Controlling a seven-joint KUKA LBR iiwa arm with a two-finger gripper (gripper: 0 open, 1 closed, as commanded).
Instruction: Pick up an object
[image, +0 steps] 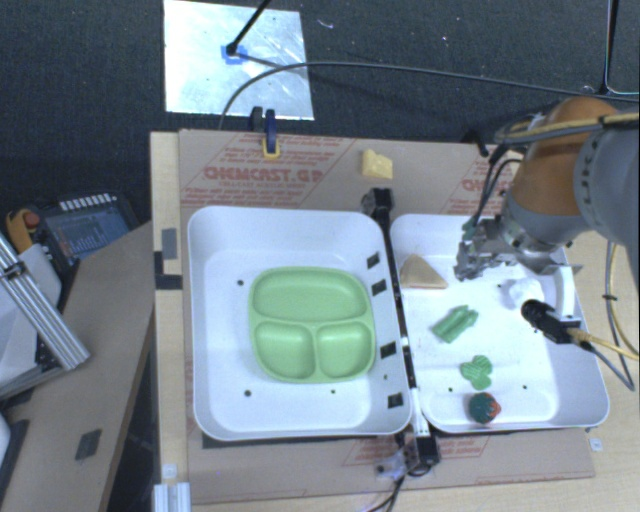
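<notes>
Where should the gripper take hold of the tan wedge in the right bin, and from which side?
Probably straight down onto the tan wedge, fingers closing across its thick middle: it lies flat, close to the bin wall, which leaves little room for a sideways approach.

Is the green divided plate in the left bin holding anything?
Empty: all three compartments of the green plate show bare green, inside the left bin.

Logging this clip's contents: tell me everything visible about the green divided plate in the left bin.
The green divided plate is pale green and looks like matte plastic, a rounded rectangle with a raised rim. It has three compartments: one wide one along the far side and two smaller ones side by side nearer the camera. It lies flat and right way up near the middle of the left bin, resting on the bin floor. Nothing else touches it; the gripper is over the right bin.
</notes>
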